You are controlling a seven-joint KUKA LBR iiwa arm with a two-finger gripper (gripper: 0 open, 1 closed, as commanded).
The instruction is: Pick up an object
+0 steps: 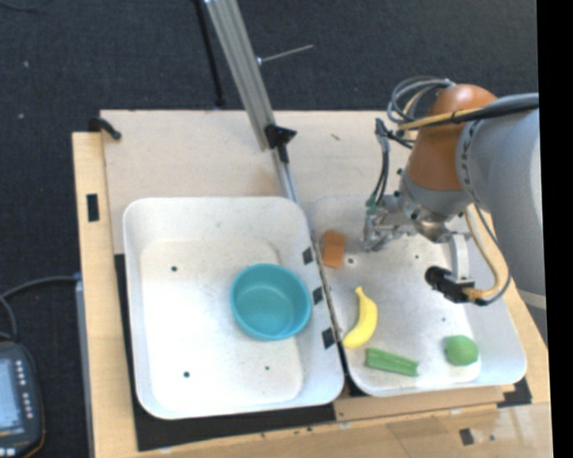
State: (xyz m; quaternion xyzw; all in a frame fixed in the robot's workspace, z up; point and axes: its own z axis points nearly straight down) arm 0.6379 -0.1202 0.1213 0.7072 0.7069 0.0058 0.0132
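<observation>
Hand (379, 231) over right bin (501, 330), far end, just right of orange block (333, 249); finger state can't tell.

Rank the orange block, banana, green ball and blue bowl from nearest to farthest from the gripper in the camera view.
Measured from the gripper:
1. Orange block, just to its left at the right bin's left wall.
2. Banana, below it, mid-bin.
3. Green ball and blue bowl are too close to call; the ball is lower right, the bowl in the left bin.

Claw (379, 231) above right bin (502, 343); banana (361, 319) below.
</observation>
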